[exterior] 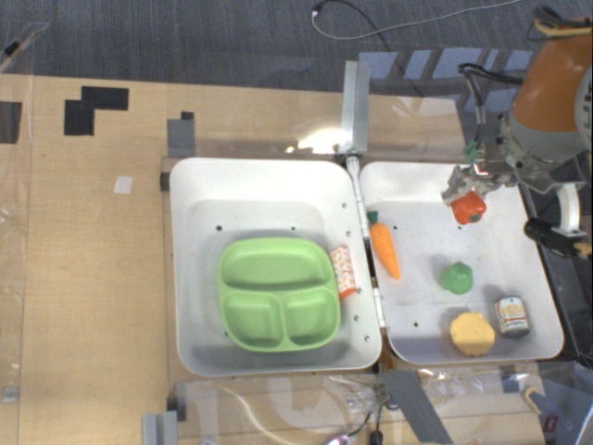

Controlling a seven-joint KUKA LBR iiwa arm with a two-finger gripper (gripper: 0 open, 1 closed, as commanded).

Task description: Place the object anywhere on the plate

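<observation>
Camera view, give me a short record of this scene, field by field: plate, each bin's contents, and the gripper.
plate: green, three compartments, in left bin
beside plate: small striped packet at its right edge
right bin: carrot, green toy, yellow toy, can, red toy
gripper: over right bin's far side, right at the red toy; grasp unclear

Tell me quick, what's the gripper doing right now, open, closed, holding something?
Gripper: closed on the red-orange toy over the right bin.
</observation>
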